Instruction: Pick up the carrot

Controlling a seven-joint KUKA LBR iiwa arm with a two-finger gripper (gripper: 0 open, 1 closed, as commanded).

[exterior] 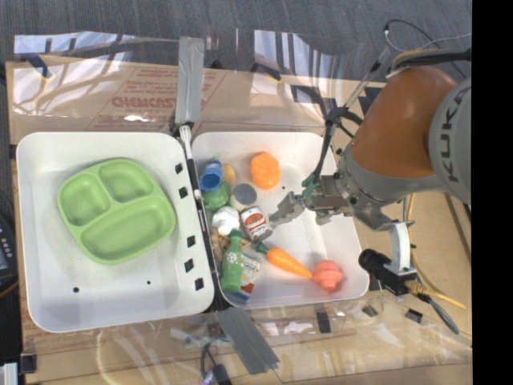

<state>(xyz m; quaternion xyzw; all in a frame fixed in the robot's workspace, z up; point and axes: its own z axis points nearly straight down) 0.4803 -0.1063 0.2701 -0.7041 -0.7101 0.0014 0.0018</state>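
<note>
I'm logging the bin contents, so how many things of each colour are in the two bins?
Green: 2, divided plate and bottle
Orange: 2, carrot and round fruit
Pink: 1
Blue: 1, cup
Other, mixed small items: about 4
Total: about 10

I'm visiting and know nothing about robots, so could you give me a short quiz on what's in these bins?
1. True or false: the carrot lies in the right bin.
2. What sits in the left bin? A) green divided plate B) orange ball C) blue cup
3. Which pink thing lies just beyond the carrot's pointed end?

Key: 1 true; 2 A; 3 the pink toy. The gripper hovers above the carrot, holding nothing.
</note>
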